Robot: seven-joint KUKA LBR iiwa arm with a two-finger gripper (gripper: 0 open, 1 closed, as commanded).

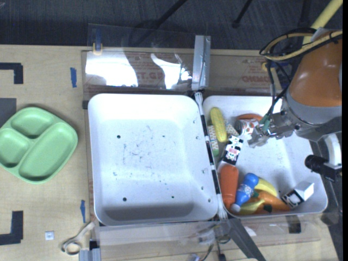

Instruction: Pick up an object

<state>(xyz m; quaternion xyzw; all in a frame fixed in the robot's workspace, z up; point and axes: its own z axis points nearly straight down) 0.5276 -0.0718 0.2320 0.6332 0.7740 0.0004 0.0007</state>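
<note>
My gripper [259, 135] hangs low over the upper middle of the right bin [321, 200], on the grey arm with its orange band [321, 78]. Just left of it lies a small red and white object [247, 124], partly covered by the gripper. A yellow corn cob [218, 124] rests along the bin's left wall, with a black and white piece [233, 149] below it. Along the bin's near side lie an orange carrot [229, 181], a blue bottle [248, 187], a yellow banana [267, 187] and a small black and white block [297, 195].
The left bin [147, 151] stands beside the right one, their rims meeting at the middle. A green divided plate [35, 143] sits on the bench at far left. A clear panel [141, 64] and a metal post [201, 58] stand behind the bins.
</note>
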